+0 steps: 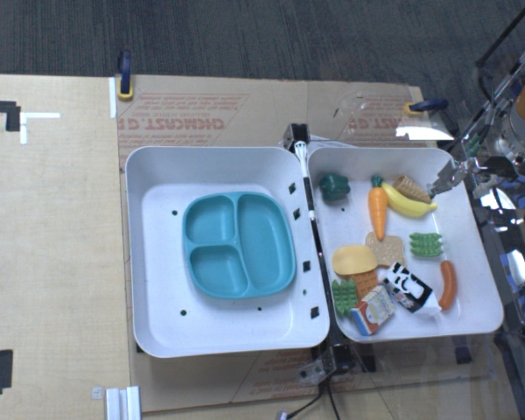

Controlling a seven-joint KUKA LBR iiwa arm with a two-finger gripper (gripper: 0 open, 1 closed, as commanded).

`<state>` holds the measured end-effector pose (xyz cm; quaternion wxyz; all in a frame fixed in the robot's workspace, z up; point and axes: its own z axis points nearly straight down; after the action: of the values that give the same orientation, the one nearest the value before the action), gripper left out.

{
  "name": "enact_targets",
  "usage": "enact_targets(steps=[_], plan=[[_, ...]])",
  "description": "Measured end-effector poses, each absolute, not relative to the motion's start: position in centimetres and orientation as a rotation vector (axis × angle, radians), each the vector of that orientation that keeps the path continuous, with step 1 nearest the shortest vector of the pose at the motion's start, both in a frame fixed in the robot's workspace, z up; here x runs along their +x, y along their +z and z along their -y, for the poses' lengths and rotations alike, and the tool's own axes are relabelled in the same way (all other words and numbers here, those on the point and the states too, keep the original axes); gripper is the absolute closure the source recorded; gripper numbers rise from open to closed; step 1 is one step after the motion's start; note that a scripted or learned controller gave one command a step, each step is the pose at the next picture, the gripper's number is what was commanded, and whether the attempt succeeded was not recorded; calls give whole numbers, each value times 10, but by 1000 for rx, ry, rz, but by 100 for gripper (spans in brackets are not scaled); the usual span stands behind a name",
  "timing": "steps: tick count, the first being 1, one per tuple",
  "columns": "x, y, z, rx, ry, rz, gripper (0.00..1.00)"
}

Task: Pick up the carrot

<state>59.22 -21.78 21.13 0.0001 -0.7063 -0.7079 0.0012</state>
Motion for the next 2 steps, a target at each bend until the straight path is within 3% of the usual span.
enact_targets(steps=[1, 2], plan=[[625, 92, 202, -2104, 1, 2336, 0], [597, 104, 152, -2156, 2, 2284, 0]])
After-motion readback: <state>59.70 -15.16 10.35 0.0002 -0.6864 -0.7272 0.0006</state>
